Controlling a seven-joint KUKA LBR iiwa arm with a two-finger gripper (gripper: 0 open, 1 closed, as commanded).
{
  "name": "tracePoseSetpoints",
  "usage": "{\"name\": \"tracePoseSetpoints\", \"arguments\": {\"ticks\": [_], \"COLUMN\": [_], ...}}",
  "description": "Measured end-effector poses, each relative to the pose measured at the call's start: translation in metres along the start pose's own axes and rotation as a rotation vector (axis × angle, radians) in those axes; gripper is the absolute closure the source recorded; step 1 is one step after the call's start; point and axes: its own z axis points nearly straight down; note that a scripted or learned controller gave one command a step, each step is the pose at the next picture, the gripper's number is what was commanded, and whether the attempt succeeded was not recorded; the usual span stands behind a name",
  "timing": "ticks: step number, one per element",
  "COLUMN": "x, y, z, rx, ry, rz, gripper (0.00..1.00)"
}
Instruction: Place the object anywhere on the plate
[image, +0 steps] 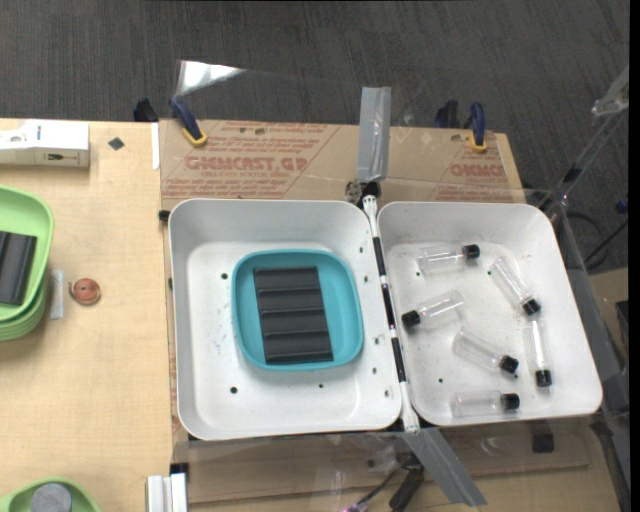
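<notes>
Six clear tubes with black caps lie scattered in the right bin (560, 250), from the nearest tube (484, 403) by the front wall to the farthest (448, 260), all right of the teal plate (245, 310) in the left bin (200, 400). No gripper to judge, so its state I cannot tell. Best bet, I'd say: take the middle tube (432, 311), clear of the walls, and lift well over the shared rim.

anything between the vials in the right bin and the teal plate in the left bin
Only the two bins' raised rims, meeting between them. The vials lie loose in the right bin; the teal plate already bears a black ridged insert.
</notes>
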Motion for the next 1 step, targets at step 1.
{"name": "tracePoseSetpoints", "arguments": {"ticks": [1], "x": [0.0002], "y": [-0.0001], "z": [0.0002], "rx": [0.0], "ry": [0.0], "rz": [0.0], "gripper": [0.0]}}
